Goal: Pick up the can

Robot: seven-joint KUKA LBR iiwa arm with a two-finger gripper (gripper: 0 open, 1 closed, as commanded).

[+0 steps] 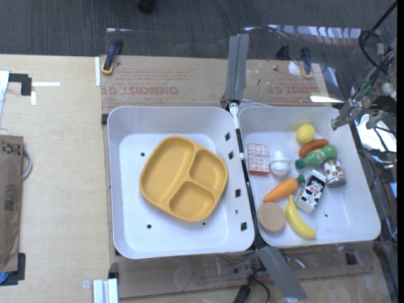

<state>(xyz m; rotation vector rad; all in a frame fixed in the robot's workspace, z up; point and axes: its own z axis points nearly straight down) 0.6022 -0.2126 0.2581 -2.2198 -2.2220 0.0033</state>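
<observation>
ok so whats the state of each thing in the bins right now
can: lying tilted in the right bin, not gripped
gripper: above the right bin's far corner, away from the can
green bottle: on its side
milk carton: lying flat
yellow tray: upright in the left bin

bench point(50, 188) | carries: left white bin point(120, 188); right white bin point(366, 201); brown bag point(9, 201)
</observation>
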